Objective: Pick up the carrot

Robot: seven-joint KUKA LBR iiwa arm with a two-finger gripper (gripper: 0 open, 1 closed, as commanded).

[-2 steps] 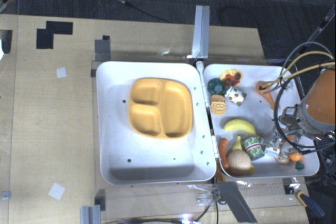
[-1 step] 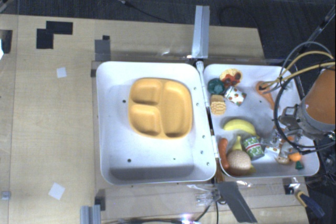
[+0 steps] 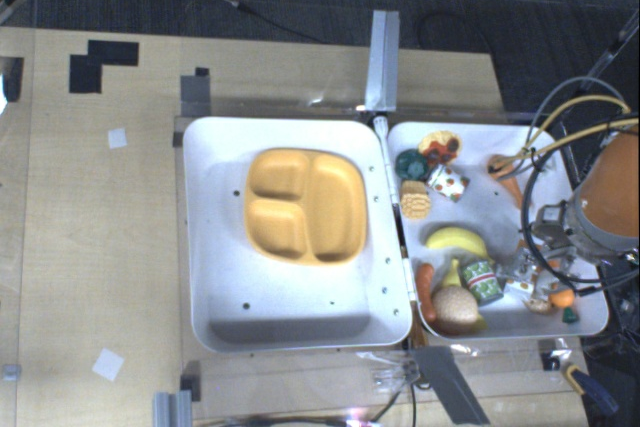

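- Reaching in from the right, the arm [image 3: 610, 200] is seen over the right bin's [image 3: 590, 320] right edge, wrapped in cables.
- Gripper [image 3: 535, 280] is low at the near-right of that bin; its state cannot be told.
- Carrot [image 3: 426, 283] is lying at the bin's near-left wall, beside the banana [image 3: 456, 239], well apart from the gripper.
- Yellow divided plate [image 3: 305, 205] is sat in the left bin [image 3: 215, 245].
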